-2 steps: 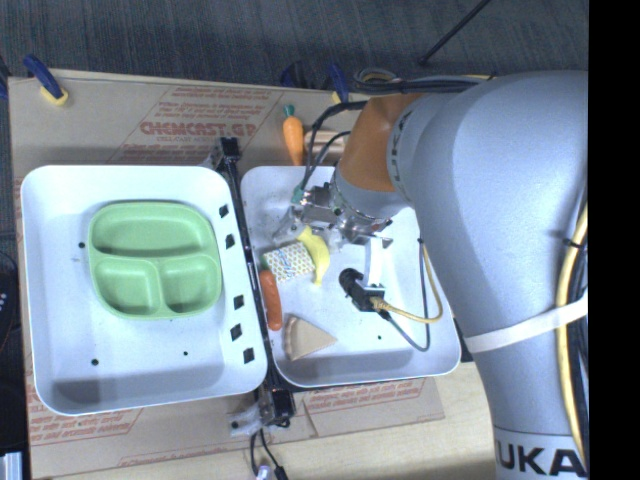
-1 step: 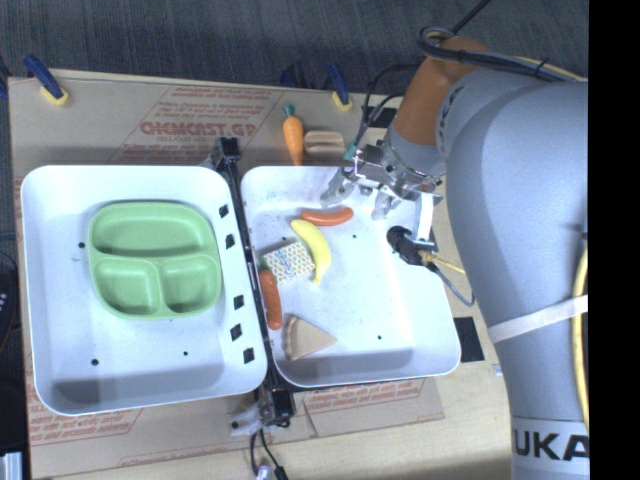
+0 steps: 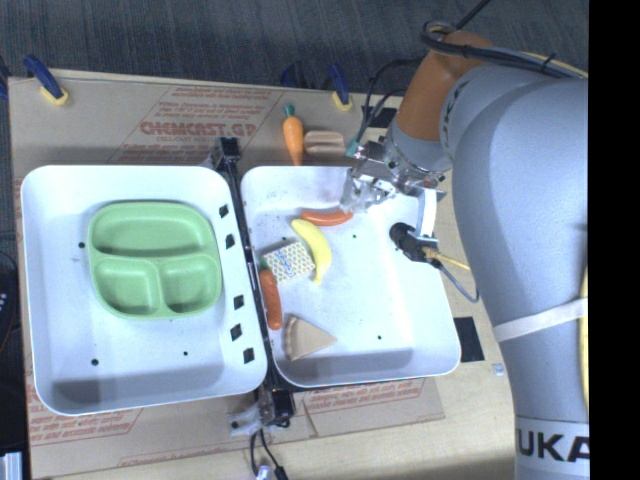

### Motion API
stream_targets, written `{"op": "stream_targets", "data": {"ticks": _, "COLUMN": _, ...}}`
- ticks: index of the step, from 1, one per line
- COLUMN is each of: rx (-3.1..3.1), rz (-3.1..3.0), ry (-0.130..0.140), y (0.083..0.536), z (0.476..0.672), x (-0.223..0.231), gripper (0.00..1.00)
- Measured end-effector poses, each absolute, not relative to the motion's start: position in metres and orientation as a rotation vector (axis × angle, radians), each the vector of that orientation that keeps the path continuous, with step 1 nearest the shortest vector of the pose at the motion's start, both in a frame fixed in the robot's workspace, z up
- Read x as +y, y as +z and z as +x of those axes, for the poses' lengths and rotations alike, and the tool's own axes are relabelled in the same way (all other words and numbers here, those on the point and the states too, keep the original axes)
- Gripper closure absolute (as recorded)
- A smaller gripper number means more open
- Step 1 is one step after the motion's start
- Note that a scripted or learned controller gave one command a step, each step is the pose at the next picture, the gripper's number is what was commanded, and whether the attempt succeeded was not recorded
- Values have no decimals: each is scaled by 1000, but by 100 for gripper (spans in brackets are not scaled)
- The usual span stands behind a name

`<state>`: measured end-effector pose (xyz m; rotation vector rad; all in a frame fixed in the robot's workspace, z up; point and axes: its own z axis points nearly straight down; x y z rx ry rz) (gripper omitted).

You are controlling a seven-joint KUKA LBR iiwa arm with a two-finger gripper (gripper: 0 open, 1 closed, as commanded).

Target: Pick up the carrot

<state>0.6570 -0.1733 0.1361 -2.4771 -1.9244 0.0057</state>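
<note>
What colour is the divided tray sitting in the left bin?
Light green. The divided tray shows best in the camera view, lying in the left bin.

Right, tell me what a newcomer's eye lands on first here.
First the big grey arm with its orange band, reaching in from the right, its hand over the right bin's far edge. Then the green divided tray in the left bin. The yellow banana sits mid right bin, and a carrot lies outside, beyond it.
</note>
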Motion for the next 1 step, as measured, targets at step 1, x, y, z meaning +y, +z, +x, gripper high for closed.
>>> {"op": "stream_targets", "data": {"ticks": 1, "rx": -1415, "rz": -2802, "ry": 3, "y": 199, "z": 656, "x": -195, "gripper": 100}}
